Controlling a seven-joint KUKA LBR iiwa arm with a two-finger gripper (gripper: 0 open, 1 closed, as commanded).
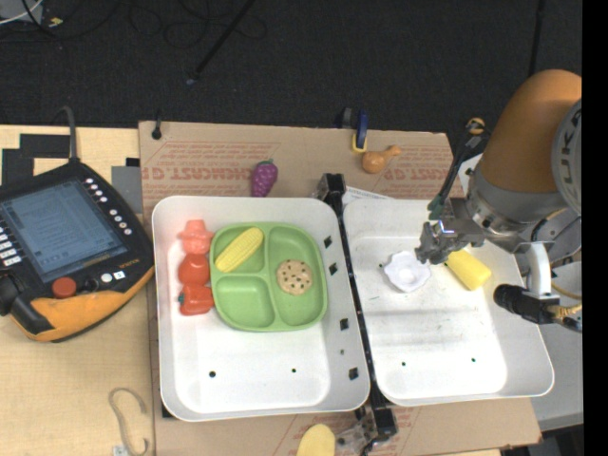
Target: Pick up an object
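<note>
In the right bin [446, 350] lie a small white cup-like object [408, 273] and a yellow block [468, 269] just to its right. My gripper [434, 247] hangs low over the bin's upper middle, between these two and slightly above the white object. The left bin [247, 378] holds a green divided plate [268, 278] with a yellow corn cob [237, 248] and a cookie [295, 276] on it, and a red toy figure [195, 266] stands along the plate's left side.
A purple grape toy [264, 177] and an orange pear-like toy [378, 159] lie on the cardboard behind the bins. A yellow object [316, 440] sits at the front edge. A teach pendant [66, 245] rests on the table to the left.
</note>
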